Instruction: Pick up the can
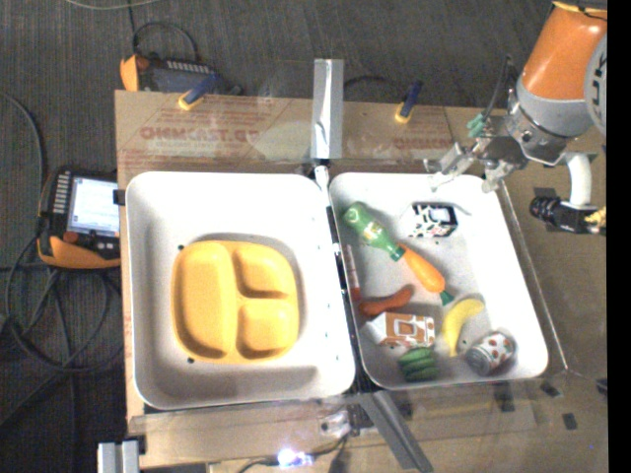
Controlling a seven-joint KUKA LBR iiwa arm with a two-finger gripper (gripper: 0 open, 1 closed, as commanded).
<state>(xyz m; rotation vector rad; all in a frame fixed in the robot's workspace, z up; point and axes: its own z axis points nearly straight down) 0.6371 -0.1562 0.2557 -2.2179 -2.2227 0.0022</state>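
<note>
Nothing done yet: the small silver can (490, 352) lies in the right white bin (525, 264), well apart from the empty, open hand (471, 163).

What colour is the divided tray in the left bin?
Yellow: the divided tray shows plainly in the camera view.

can (490, 352): small, silver with red-and-white label, lying on its side in the right bin's (523, 264) near corner, just beside the banana (459, 323).
</note>
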